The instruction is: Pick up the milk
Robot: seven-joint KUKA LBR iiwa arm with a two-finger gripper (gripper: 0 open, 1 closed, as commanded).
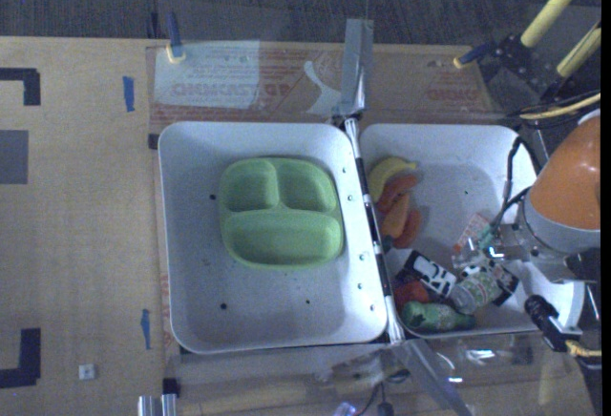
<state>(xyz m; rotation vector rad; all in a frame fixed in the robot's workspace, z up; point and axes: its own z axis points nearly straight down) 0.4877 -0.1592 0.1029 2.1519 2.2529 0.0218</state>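
The milk (431, 275) is a small black-and-white carton lying on its side in the front left part of the right bin (449, 149). My gripper (487, 254) is low over that bin, just right of the carton and slightly farther back. The grey arm with its orange band (571, 190) comes in from the right above it. The wrist and cables hide the gripper's tips. A pale bottle-like object (478, 291) lies right under the gripper, next to the carton.
In the right bin, a banana (389, 172) and orange-red toy foods (401, 214) lie along the left wall, and a green item (431, 315) is at the front. The left bin (191, 242) holds a green divided plate (281, 212).
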